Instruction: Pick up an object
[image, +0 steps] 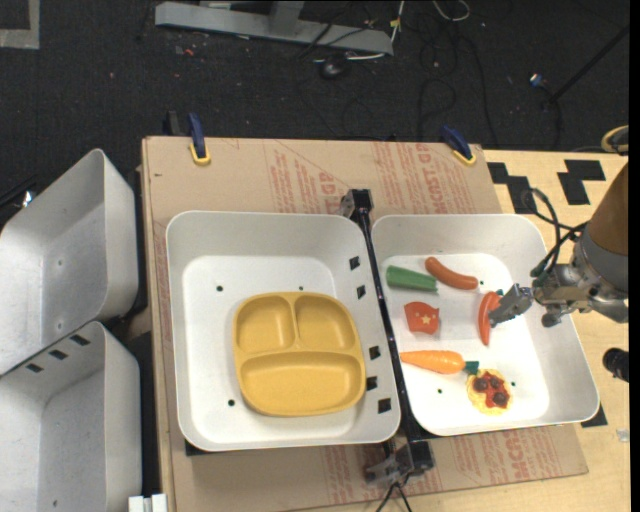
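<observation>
Camera view gives us the gripper (522, 303) low over the right bin (520, 235), just beside the red chili pepper (485, 316), on that pepper's right. We cannot tell how far its jaws stand apart, nor whether they grip anything. From the chili we see a sausage (451, 273) up and left, a green piece (411, 279) farther left, a red tomato slice (422, 318) directly left, a carrot (433, 361) below-left, and a small pizza (489, 391) below. Well left of the chili, a yellow divided plate (298, 353) lies in the left bin (200, 330).
</observation>
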